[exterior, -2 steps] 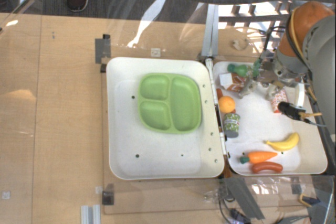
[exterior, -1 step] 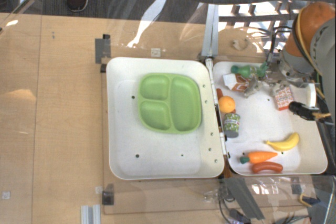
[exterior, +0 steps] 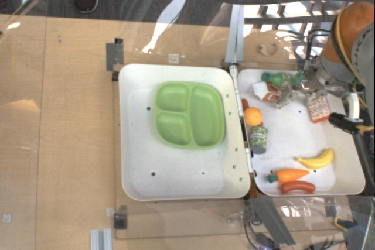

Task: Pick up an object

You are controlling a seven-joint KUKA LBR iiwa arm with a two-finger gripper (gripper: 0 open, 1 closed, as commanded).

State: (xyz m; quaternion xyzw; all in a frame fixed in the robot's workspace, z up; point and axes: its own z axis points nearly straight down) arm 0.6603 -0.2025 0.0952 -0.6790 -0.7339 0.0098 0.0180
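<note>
The right bin (exterior: 345,184) holds several toy foods. At its far end, my gripper (exterior: 291,96) hangs low and open, with nothing between its fingers. Just left of it lies a small white and brown carton (exterior: 266,91), and a green item (exterior: 274,76) sits beyond that. A red and white packet (exterior: 318,108) lies to the gripper's right. Along the bin's left wall sit an orange (exterior: 253,117) and a small can (exterior: 258,139) with a green label. A banana (exterior: 317,159), a carrot (exterior: 289,175) and a red sausage (exterior: 297,187) lie at the near end.
The left bin (exterior: 176,184) carries a green divided plate (exterior: 190,114). The grey arm with its orange band (exterior: 351,29) comes in over the right bin's far right corner. A black clamp part (exterior: 345,122) juts over the right wall.
</note>
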